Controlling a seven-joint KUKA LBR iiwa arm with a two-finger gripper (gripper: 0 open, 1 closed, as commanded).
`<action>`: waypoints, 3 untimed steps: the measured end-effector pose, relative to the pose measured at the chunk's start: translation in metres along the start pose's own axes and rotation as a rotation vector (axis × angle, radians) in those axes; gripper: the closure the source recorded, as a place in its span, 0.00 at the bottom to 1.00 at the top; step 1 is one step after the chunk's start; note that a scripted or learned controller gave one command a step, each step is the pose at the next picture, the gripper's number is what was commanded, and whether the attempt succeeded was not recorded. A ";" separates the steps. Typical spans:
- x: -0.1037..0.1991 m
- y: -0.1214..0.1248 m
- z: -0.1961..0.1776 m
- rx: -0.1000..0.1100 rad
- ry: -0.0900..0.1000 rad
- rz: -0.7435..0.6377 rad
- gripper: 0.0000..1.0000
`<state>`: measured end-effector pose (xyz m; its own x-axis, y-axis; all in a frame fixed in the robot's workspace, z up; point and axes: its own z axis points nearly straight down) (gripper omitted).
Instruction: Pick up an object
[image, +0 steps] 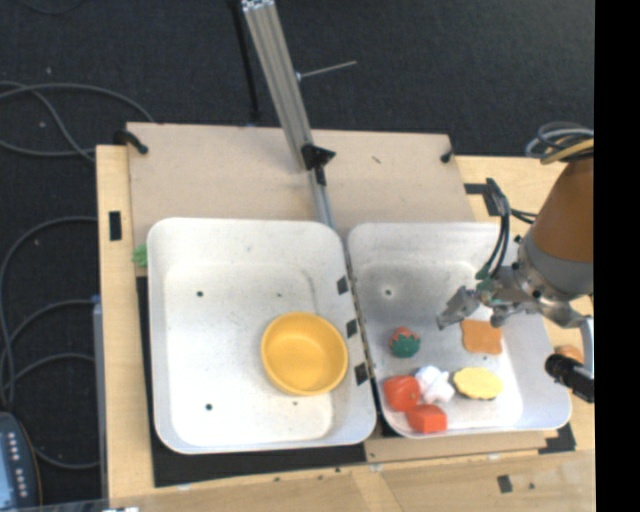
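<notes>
One arm enters from the right edge of the camera view, its orange band (565, 215) above a grey wrist, and reaches leftward over the right bin (400, 250). The gripper (478, 310) sits low above the middle of that bin. Its two fingers (455, 308) are spread apart and point left and slightly downward, with nothing between them.

Contents of the right bin:
- An orange block (482, 338) lies just beside and below the gripper, apart from the fingertips.
- A yellow oval object (477, 383) lies near the front wall, below the orange block.
- A small green object with a red top (404, 343) lies left of the gripper, toward the bin's centre.
- A red object (402, 392) lies near the front left corner.
- A white object (433, 380) rests touching the red object on its right.
- A second red piece (428, 420) lies against the front rim, just below the white object.

Contents of the left bin (200, 260):
- A yellow bowl (304, 353) stands upright near the right wall, toward the front.

Both bins rest side by side on the bench (250, 170), their adjacent walls touching.
</notes>
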<state>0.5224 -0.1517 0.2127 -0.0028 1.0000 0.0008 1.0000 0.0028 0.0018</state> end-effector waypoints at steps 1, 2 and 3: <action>0.000 0.000 0.000 -0.001 0.000 0.001 0.00; 0.004 -0.005 0.045 0.005 -0.002 0.003 0.00; 0.013 -0.005 0.103 0.007 -0.002 0.004 0.00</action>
<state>0.5174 -0.1391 0.1095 0.0012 1.0000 -0.0009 1.0000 -0.0012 -0.0048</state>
